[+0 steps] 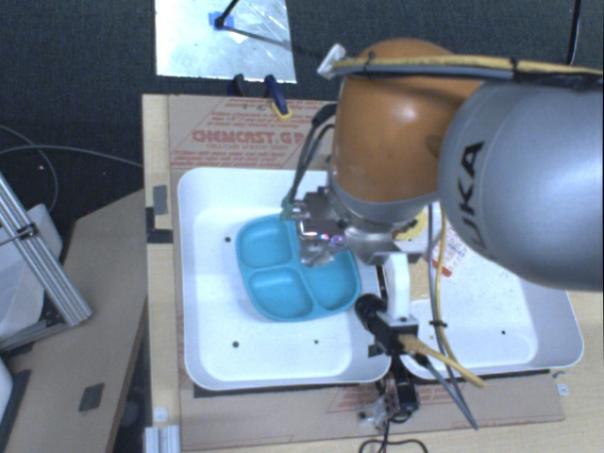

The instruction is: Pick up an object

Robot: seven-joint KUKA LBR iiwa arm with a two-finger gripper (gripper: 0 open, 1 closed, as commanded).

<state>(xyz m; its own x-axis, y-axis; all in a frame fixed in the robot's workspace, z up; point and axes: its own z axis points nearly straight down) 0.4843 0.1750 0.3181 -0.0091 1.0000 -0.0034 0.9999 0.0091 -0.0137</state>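
Note:
A blue sectioned plate [283, 274] lies in the left white bin [209, 281], near its middle and right side. The arm's grey and orange wrist hangs over the seam between the bins and hides the plate's upper right part. The gripper [319, 241] shows as a metal piece at the plate's upper right rim. The view does not tell whether it touches the plate.
The right white bin [528, 338] sits under the arm, with a red-marked item [451, 251] and a yellow bit [411, 229] partly hidden by it. Cables and a black clamp [382, 324] hang over the dividing wall. Cardboard [236, 135] lies beneath the bins.

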